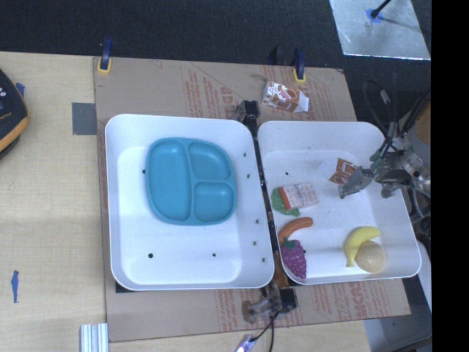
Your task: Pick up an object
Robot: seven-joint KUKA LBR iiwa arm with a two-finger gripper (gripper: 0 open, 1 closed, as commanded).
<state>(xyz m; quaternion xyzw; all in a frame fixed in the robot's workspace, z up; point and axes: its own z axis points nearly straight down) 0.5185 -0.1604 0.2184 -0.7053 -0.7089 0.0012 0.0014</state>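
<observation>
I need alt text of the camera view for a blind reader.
A robot gripper reaches into the right white bin, which holds toy food: a banana, purple grapes, and a sausage. The left white bin holds a blue divided plate.

Arm (410, 169) cut off at right edge, only the wrist end shows. Gripper (355, 185) small and dark, finger spacing too blurry to tell. Brown packet (341, 171) just beside it, partly covered, print unreadable. Yellow-black device (10, 116) cut by left edge. Metal piece (94, 336) cut by bottom edge. Round tan item (371, 256) overlaps the banana (359, 239), identity unclear.
</observation>
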